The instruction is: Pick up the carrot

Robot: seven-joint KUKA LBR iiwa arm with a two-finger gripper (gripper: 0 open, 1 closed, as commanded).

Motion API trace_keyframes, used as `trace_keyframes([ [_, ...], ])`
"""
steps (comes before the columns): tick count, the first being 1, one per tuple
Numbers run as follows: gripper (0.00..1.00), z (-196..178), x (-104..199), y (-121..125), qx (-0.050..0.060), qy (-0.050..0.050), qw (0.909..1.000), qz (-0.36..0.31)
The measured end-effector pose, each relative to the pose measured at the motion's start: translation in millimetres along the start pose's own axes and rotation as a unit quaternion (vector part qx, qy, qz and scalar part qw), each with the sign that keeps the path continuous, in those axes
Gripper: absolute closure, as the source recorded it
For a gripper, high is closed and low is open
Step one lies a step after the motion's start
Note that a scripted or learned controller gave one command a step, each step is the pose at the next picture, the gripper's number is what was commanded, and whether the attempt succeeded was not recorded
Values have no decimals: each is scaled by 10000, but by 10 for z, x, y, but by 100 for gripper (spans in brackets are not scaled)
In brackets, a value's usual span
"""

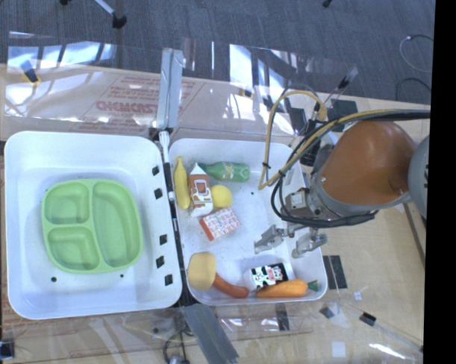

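1. Orange and tapered, the carrot [282, 289] lay flat at the near edge of the right bin [244, 150], its length running roughly along that near wall.
2. You would have found a small black-and-white carton [269, 275] touching the carrot's upper side, and a sausage [229, 286] just beside the carrot's left tip.
3. The end effector [291, 242] hung over the right bin, above and apart from the carrot, with its two fingers spread and nothing between them.
4. A round yellow piece [202, 270] sat at the sausage's left end, in the bin's near left corner.
5. Farther back in that bin you had a banana [181, 185], a lemon [221, 196], a green bottle [227, 171] and two small red-and-white boxes [220, 225].
6. The left bin [21, 230] held a green divided plate [92, 226].
7. Both bins rested side by side on the surface [374, 280].
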State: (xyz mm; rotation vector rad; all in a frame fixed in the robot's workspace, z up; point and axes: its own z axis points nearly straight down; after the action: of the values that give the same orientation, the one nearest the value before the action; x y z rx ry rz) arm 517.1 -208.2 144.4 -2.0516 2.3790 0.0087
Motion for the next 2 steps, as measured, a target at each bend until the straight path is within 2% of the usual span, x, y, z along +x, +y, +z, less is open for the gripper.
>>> trace_keyframes([
  [1, 0, 418, 79, 306, 132, 38, 9999, 45],
  [2, 100, 331, 44, 264, 168, 23, 9999, -1],
])
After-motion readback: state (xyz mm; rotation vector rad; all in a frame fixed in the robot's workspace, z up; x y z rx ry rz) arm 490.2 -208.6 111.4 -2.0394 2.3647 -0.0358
